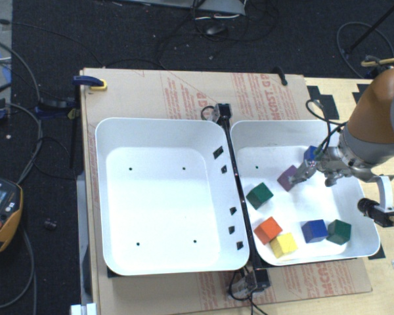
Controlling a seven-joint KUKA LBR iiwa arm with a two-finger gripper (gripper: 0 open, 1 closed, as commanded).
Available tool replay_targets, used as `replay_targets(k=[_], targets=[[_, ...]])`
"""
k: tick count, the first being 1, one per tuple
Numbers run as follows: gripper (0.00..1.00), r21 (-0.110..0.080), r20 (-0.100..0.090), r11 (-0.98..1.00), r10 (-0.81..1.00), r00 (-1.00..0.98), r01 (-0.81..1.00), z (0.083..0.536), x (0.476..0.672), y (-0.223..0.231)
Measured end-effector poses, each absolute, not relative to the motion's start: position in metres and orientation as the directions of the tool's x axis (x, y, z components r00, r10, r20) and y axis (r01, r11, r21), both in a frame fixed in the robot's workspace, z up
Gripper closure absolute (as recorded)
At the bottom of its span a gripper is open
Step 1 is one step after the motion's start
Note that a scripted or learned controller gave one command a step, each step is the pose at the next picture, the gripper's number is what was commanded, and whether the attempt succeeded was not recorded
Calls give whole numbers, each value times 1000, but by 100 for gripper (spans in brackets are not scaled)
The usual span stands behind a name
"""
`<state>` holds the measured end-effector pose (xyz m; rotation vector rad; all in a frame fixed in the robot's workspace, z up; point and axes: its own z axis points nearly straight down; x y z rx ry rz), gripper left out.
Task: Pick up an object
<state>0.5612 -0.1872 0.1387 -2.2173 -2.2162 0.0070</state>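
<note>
The two bins were white, resting on a tan tabletop printed with red lettering. The right bin held a purple block, two green blocks, an orange block, a yellow block and a blue block. The arm was orange above grey.

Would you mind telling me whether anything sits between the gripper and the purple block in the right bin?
Nothing visible does. The gripper sits right beside the purple block, at its right edge. The nearest other piece, the green block, lies below and to the left, off that line.
</note>
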Motion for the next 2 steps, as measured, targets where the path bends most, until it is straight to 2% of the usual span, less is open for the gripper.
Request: replay_targets(k=[1,2], targets=[[0,0,0,55,998,-55,998,164,555,-172],[0,-6,1,1,1000,-1,1000,84,636,-194]])
